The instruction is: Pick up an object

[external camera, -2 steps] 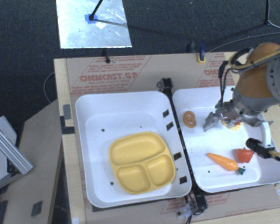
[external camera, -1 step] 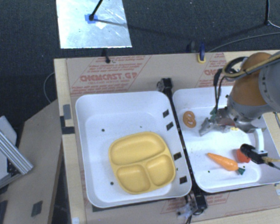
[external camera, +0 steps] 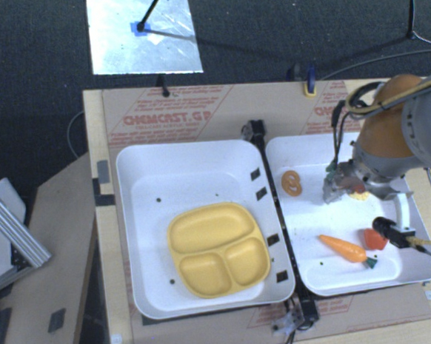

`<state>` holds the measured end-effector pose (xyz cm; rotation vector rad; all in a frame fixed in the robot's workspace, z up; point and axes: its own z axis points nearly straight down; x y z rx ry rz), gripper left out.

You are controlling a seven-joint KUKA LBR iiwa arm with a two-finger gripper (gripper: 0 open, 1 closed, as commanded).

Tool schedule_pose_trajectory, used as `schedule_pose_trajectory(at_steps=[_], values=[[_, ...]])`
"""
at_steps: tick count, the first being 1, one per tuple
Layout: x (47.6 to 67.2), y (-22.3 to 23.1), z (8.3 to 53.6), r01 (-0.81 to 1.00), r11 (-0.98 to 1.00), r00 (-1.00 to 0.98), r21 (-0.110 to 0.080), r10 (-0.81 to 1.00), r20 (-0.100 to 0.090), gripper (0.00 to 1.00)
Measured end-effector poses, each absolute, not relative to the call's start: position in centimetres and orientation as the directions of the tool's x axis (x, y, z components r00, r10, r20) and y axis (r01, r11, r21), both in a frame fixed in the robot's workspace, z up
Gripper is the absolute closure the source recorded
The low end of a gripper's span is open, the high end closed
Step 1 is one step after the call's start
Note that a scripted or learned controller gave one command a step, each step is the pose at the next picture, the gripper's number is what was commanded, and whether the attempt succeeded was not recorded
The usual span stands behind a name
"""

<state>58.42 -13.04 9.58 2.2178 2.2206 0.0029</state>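
Observation:
My gripper [external camera: 338,187] hangs low over the right bin [external camera: 312,271], near its middle right. An orange carrot [external camera: 343,248] with a green tip lies below it on the bin floor. A small red object [external camera: 374,239] sits just right of the carrot. A brown pretzel-shaped piece [external camera: 291,183] lies to the gripper's left. A bit of yellow [external camera: 361,195] peeks out beside the gripper. I see nothing between the fingers.
The left bin [external camera: 140,210] holds a yellow divided tray [external camera: 218,247]. A black divider [external camera: 271,200] runs between the bins. Cables [external camera: 421,242] trail along the right bin's right rim. A shiny sheet [external camera: 143,32] lies beyond the bench.

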Motion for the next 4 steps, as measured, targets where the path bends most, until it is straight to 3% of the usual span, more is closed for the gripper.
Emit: schedule_pose_trajectory(at_steps=[3,4], values=[[59.7,-15.3,25.1,1.0,0.004,-0.004,0.008,1.0,-0.003,1.0],[58.1,-10.0,25.7,1.0,0.009,-0.009,0.002,1.0,0.002,1.0]])
